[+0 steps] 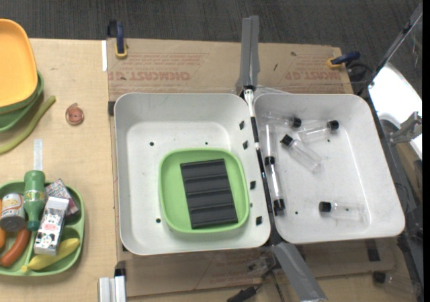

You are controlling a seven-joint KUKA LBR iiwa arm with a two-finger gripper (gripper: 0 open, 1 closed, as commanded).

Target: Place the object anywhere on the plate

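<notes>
Working from the far end, I see a cardboard sheet point(181, 68) over the bench, clamped at its far corners, with the two bins side by side on it. The left bin point(127, 179) holds a green plate point(171, 186) set a little near of centre. A dark ribbed block point(208, 192) lies flat in the middle of the plate, its long side running near to far, wholly inside the rim. The right bin point(349, 173) holds several clear vials with black caps: a pair point(306, 155) lies in the far left part, one point(342, 210) lies near the near right corner, and a long tube point(271, 173) lies along the left wall. Left of the bins, on the bare table point(60, 85), there is a yellow dish point(13, 58) at the far edge and a green tray point(74, 247) of toy food nearer. I cannot tell the gripper's state from this view.
</notes>
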